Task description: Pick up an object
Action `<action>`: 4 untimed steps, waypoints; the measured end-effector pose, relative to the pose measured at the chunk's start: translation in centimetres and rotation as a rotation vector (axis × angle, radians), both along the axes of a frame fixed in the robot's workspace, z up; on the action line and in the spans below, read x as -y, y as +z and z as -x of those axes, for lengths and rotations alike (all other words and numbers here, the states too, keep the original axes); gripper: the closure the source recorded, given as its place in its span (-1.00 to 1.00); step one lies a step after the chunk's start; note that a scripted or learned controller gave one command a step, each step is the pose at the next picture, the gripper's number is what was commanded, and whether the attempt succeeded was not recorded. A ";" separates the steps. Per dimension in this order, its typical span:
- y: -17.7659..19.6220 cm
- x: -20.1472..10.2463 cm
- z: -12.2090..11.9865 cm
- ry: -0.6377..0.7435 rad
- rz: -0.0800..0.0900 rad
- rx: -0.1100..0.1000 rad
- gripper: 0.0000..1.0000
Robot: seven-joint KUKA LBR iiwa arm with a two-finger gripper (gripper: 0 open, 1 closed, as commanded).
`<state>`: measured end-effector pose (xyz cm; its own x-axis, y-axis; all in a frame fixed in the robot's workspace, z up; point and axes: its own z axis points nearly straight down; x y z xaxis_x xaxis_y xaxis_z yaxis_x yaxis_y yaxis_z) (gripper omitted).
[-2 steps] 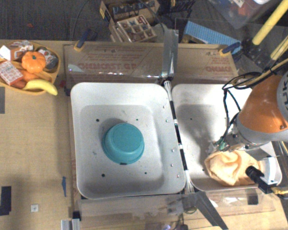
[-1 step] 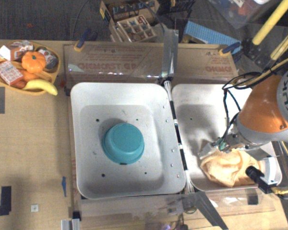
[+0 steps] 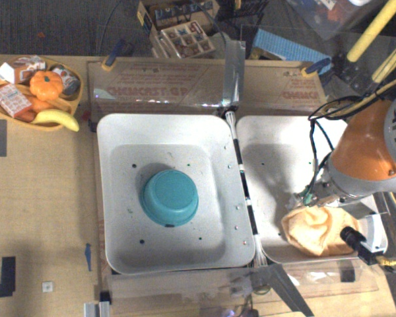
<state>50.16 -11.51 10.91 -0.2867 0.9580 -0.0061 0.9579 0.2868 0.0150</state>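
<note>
Reaching into the right bin (image 3: 277, 137), I am positioning my claw (image 3: 315, 198), grip state indeterminable, over the yellow cloth (image 3: 313, 226) at its front, where limp fabric is risking slipping free.

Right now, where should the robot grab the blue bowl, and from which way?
The blue bowl sits upside down in the middle of the left bin, so its smooth round bottom faces up with nothing there to pinch. Probably best: come straight down from above and squeeze across its round sides, low near the rim. It stands well away from the bin's walls, so there's room all around.
</note>
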 end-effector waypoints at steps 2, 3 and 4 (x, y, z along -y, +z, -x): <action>-2.1 -1.5 -2.1 0.092 0.001 -0.009 -1.00; -2.1 0.1 -5.8 -0.044 0.000 -0.008 -1.00; -2.1 -0.6 0.9 0.087 -0.001 -0.009 -1.00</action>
<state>49.31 -10.87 8.85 -0.3688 0.9295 -0.0024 0.9295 0.3688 0.0071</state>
